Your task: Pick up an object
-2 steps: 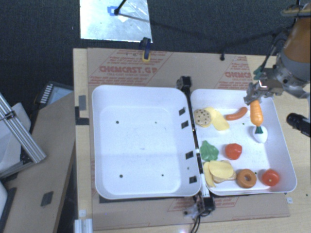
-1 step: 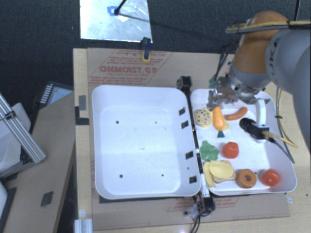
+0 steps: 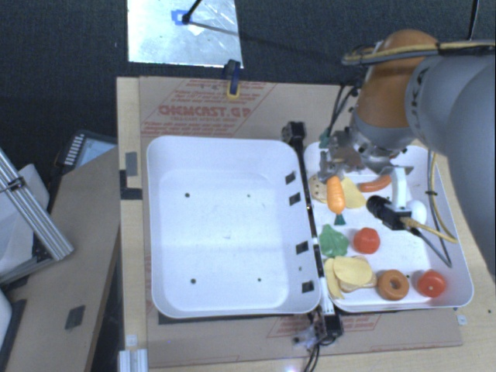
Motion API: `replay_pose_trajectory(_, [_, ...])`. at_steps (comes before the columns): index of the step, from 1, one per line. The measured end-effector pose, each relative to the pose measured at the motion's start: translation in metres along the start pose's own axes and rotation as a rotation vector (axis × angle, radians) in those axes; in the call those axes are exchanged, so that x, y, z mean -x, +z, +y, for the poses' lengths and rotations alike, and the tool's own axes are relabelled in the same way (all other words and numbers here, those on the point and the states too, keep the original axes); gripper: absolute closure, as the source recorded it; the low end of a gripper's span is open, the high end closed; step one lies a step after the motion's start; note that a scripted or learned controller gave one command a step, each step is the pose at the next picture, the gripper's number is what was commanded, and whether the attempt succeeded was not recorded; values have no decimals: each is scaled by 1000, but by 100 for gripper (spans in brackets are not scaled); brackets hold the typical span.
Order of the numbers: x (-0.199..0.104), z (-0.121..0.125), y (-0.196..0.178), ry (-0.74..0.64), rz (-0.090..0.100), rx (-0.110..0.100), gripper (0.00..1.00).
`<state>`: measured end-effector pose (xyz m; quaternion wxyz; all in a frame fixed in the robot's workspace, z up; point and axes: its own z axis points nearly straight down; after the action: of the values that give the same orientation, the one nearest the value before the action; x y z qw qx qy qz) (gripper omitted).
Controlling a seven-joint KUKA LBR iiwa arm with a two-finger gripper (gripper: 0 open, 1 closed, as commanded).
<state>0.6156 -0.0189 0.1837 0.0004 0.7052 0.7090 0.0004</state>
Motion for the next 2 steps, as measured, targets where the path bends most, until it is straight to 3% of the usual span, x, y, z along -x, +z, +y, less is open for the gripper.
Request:
replay_pose_trajectory(1, [-80,50,-21,-5,2,7,100])
replay_pose_trajectory(2, [-195,11,10,-10,6,-3,100])
